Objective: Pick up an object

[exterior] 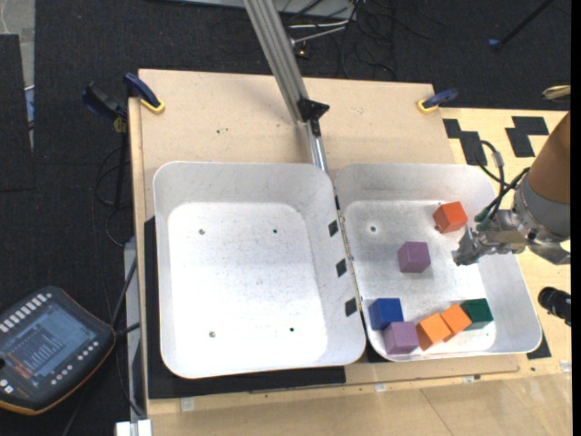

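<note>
Blocks lie in the right bin (508, 271) on the tan counter (227, 116); gripper (467, 251), grip state unclear, hovers at three o'clock beside the purple cube (414, 257).

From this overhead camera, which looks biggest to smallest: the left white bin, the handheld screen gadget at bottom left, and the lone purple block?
1. Left white bin, by far the largest.
2. Handheld screen gadget, partly cut off by the picture's edge.
3. Lone purple block, the smallest.
</note>
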{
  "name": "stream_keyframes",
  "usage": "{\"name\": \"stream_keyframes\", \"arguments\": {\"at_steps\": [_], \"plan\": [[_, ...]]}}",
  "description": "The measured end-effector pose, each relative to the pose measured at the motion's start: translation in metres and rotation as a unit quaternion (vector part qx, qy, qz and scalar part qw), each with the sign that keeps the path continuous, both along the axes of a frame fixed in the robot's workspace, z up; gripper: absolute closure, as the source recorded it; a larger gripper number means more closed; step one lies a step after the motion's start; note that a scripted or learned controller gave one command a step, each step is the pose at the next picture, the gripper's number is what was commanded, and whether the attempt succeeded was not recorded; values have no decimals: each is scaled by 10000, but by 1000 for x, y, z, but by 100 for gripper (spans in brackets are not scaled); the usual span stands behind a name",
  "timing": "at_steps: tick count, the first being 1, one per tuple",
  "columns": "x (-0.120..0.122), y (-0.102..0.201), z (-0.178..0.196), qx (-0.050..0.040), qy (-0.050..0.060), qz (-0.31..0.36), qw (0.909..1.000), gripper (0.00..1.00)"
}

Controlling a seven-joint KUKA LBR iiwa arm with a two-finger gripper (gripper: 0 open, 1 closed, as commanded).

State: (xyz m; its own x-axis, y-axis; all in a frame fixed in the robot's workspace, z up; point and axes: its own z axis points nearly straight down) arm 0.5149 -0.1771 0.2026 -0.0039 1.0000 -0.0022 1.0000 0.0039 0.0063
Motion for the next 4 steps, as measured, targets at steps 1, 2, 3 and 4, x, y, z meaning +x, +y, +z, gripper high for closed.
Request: {"name": "stream_keyframes", "arguments": {"at_steps": [1,2,3,4], "plan": [[1,0,15,4,14,-3,10000,100],[20,48,11,15,24,20,10000,100],[30,101,24,20,16,25,10000,100],[34,156,33,21,20,28,10000,100]]}}
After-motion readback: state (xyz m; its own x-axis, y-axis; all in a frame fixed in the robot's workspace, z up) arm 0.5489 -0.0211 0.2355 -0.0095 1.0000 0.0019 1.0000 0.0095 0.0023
